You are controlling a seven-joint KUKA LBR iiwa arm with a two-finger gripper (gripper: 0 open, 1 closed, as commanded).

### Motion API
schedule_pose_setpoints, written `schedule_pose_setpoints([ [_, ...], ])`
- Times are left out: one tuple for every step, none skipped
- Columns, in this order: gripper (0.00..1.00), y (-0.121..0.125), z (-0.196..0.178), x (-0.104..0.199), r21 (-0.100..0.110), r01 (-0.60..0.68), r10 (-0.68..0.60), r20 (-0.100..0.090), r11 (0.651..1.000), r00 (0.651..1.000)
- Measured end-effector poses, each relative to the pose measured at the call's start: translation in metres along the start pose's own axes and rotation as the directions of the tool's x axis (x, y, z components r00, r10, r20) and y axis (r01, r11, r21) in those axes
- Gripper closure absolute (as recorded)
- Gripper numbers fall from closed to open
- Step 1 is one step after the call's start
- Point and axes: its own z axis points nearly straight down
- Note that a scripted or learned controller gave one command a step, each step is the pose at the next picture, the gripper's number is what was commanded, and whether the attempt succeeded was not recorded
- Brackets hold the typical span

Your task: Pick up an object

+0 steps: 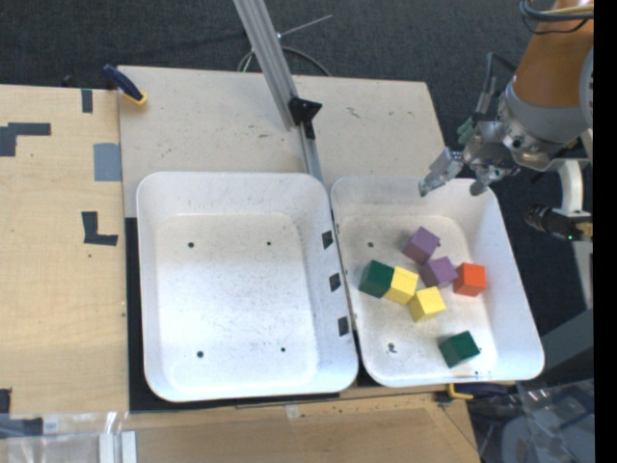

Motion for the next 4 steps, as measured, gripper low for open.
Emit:
schedule_pose_setpoints([
  [0.0,0.004,0.125,-0.065,0.009,-0.005,0.005,0.001,1.0,1.0],
  [0.0,0.012,0.155,-0.067,-0.022,0.0,0.0,0.006,1.0,1.0],
  [0.0,0.052,0.178,-0.07,0.004,0.0,0.0,0.0,1.0,1.0],
  [0.0,0.04,0.151,-0.051,0.0,-0.001,0.001,0.001,1.0,1.0],
])
